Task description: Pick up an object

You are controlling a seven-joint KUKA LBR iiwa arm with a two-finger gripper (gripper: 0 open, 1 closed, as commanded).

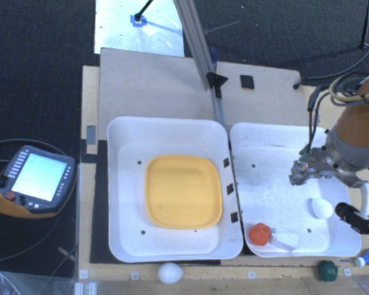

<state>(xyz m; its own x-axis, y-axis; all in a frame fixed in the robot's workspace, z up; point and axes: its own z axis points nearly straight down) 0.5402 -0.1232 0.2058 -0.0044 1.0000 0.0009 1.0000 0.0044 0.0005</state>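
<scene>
Both white bins sit side by side; the gripper [299,173] hovers over the right bin [259,141], grip state unclear. Descend squarely onto the white egg [321,208] near its right edge.

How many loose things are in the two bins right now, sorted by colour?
Yellow: 1, the yellow plate in the left bin.
White: 1, the white ball in the right bin.
Orange with clear: 1, the orange-capped item in the right bin.
Total: 3
</scene>
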